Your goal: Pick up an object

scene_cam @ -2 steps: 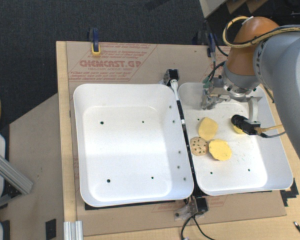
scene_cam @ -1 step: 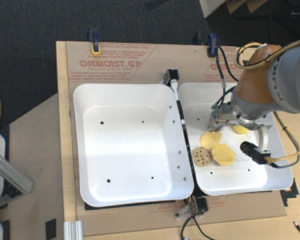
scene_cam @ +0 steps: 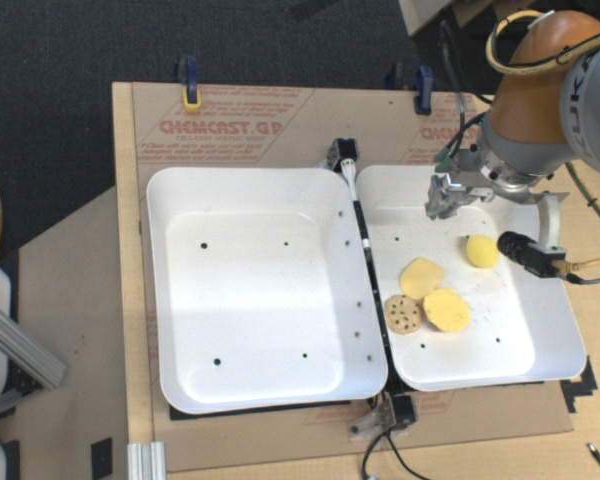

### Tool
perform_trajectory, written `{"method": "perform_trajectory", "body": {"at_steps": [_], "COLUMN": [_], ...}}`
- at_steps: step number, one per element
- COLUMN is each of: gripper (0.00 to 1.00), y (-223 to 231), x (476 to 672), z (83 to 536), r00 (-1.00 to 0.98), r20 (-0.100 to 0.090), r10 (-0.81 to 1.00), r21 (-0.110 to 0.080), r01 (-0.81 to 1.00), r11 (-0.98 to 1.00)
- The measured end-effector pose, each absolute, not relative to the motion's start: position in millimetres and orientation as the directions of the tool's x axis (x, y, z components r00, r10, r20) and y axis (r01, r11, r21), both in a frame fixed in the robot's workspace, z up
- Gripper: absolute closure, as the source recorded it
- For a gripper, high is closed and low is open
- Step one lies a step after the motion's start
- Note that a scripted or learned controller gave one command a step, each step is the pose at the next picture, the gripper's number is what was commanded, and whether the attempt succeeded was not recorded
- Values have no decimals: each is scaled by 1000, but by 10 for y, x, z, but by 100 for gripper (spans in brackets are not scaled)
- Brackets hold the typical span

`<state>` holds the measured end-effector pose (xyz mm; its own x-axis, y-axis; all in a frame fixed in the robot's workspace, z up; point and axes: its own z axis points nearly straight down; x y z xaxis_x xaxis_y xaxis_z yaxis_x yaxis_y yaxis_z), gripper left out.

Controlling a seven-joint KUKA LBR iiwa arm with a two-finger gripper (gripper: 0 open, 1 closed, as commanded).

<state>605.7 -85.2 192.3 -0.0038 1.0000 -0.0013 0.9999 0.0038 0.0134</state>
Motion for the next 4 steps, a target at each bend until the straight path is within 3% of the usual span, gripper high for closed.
{"method": "perform_trajectory", "body": {"at_steps": [1, 2, 3, 4], "gripper": [100, 100, 100, 100], "y": [-1258, -2293, -2247, -2242], "x": [6236, 5755, 5912, 6046], "z": [1260, 851, 2328, 3241], "r00": [3, 8, -2, -2], "r20": [-1, 0, -7, -5], "r10": [1000, 1000, 1000, 1000], "r21": [-2, -5, 17, 12], "r01": [1000, 1000, 1000, 1000], "r11": [-3, -8, 2, 2]}}
